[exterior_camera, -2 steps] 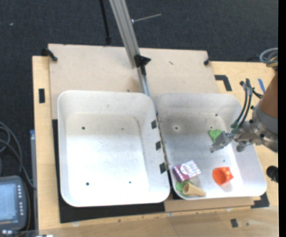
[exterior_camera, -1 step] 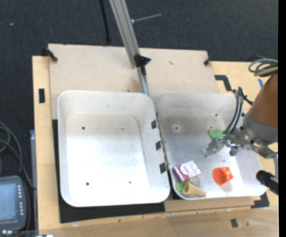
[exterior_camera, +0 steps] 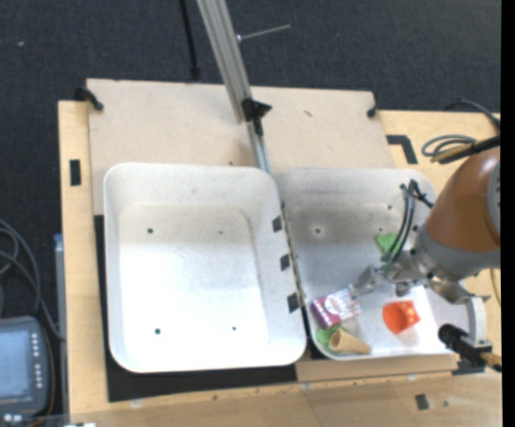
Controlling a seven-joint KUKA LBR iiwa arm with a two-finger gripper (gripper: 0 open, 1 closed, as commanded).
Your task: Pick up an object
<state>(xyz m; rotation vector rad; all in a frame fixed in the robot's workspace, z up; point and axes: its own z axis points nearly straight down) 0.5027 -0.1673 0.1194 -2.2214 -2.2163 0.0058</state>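
Because the loose things have gathered in the near corner of the right-hand shallow white plastic bin (exterior_camera: pixel 328 205), that is where any pick has to be made: a tan cone-shaped piece (exterior_camera: pixel 350 342) with a small green bit (exterior_camera: pixel 326 335) touching it lies against the front rim, a crumpled purple and white wrapper-like item (exterior_camera: pixel 334 309) sits just behind them by the dividing edge, and a small orange block-like object (exterior_camera: pixel 401 317) rests a little to the right, apart from the others. Just beyond these, the grey arm with its orange band (exterior_camera: pixel 470 212) leans in from the right, low over the bin, and its pincer (exterior_camera: pixel 383 277) points toward the gap between the wrapper and the orange block; I cannot tell how it is set or whether it has hold of anything, as dark links and cables crowd that spot. A green piece (exterior_camera: pixel 386 241) shows beside the wrist. Farther left, the second white bin (exterior_camera: pixel 124 194) lies side by side with the first on the pale wooden surface (exterior_camera: pixel 150 114), likely as a drop place. At the back, a slanted aluminium post (exterior_camera: pixel 221 34) rises from the surface edge.
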